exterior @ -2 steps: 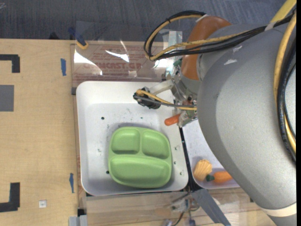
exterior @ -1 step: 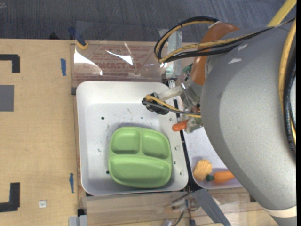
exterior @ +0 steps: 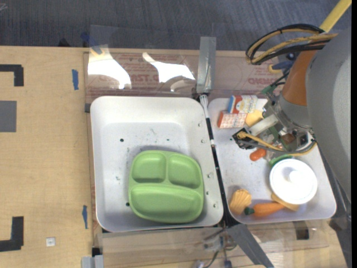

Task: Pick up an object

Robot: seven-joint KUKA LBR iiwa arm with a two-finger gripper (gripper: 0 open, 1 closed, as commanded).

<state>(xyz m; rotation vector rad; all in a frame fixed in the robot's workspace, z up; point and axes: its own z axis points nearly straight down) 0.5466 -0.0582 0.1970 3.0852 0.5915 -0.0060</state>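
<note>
The arm reaches in from the right and hangs over the back part of the right bin, its wrist low above a small heap of things. The gripper sits in that heap, but its tip is lost among dark parts and clutter, so I cannot tell how it is set or whether anything is in it. Just beside it lie a red and white box, a pale yellow piece, a thin orange stick and a small red piece; any of these may be the target, and I cannot say which. Nearer the front of the same bin stand a white round lid, a toy carrot touching its front edge, and a tan tufted piece just beside the carrot's green end. The left bin holds a green divided tray lying flat toward its front, well apart from the arm. As for progress, nothing is seen lifted clear of the bin: every object appears to rest on the floor of its bin. I judge the reach into the right bin to be made, and the grasp itself either in hand or not yet proven. What is left is a firm hold on one thing in the heap and a lift clear of the bin walls. The crowding there may let a neighbour be nudged or caught along with it.
</note>
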